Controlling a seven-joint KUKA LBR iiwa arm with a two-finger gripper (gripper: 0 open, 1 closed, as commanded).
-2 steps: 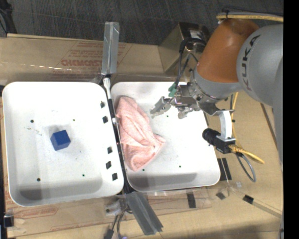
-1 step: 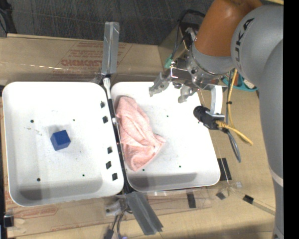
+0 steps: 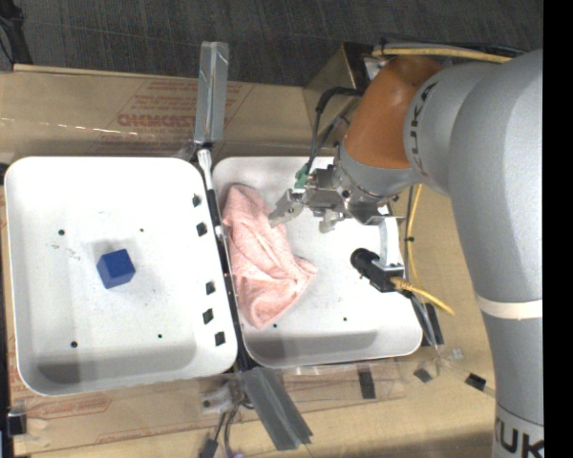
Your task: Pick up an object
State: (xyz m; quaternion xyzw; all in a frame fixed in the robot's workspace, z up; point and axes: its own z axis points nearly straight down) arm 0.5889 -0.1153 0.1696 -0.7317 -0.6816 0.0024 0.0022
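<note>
The arm (image 3: pixel 458 132) is seen reaching in from the right and bent down over the right bin (image 3: pixel 382 337), its orange band uppermost and the wrist turned toward the bin's upper middle. Two white bins are set side by side on cardboard (image 3: pixel 95 103), presumably so that items can be carried from one to the other; the left bin (image 3: pixel 38 351) lies well apart from the arm. A pink cloth (image 3: pixel 261 251) is heaped against the right bin's left wall, crumpled and folded on itself, which is judged to offer loose ridges for pinching. A blue cube (image 3: pixel 116 267) rests alone on the left bin's floor, left of centre. The gripper (image 3: pixel 304 201) is held just beside the cloth's upper right edge, low over the bin floor; nothing is seen between its tips. Whether the tips are spread or pressed together cannot be told at this resolution. The cloth is judged the likelier target, being nearest. No object is lifted yet.
</note>
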